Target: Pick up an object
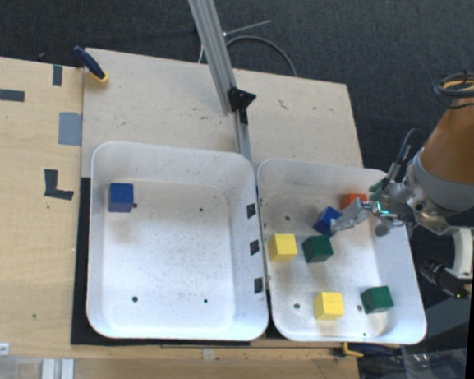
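A pale wooden bench (21, 207) on dark carpet bears two shallow white bins side by side, seen from above at a slant. A slanted metal pole (213, 42) crosses the far part of the view and ends where the bins meet.

The gripper (351, 219) reaches in from the right over the far part of the right bin (402, 281), carried by the grey arm with its orange band (463, 151). How it stands at its tip cannot be told: the metal parts there are too small and blurred. The tip lies just beside a blue cube (327, 220), apparently touching its right side, and nothing can be seen gripped. An orange object (352, 200) shows just beyond the tip, partly hidden by it.

Nearer in the same bin, a dark green cube (317, 248) sits just below the blue one, with a yellow cube (283, 246) to its left. Toward the near edge lie a second yellow cube (329, 304) and, to its right, a second green cube (377, 299).

The left bin (160, 318) holds a single blue block (121, 197) near its far left wall, well apart from everything else.

On the far left of the bench lies a blue and yellow tool (91, 64).
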{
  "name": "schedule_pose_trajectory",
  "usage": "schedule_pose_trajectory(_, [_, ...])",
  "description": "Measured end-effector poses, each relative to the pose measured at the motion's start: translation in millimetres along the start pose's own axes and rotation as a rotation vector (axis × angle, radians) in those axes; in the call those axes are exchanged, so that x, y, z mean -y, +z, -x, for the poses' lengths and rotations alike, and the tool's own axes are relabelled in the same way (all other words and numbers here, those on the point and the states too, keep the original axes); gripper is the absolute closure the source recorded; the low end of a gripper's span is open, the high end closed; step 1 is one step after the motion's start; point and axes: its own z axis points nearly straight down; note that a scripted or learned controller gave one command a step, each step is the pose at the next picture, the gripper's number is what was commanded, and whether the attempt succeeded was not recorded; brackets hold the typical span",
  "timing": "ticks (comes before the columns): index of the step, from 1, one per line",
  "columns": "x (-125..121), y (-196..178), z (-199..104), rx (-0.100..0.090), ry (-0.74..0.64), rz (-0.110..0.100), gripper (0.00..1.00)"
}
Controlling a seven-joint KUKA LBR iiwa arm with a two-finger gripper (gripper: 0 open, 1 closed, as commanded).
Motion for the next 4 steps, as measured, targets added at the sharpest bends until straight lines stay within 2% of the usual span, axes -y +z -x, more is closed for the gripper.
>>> schedule_pose_trajectory(1, [-1, -2, 0, 0.001, -0.002, 0.004, 0.0])
schedule_pose_trajectory(3, [11, 118, 12, 0.0, 0.001, -0.003, 0.0])
schedule_pose_trajectory(4, [11, 152, 12, 0.001, 0.0, 0.002, 0.0])
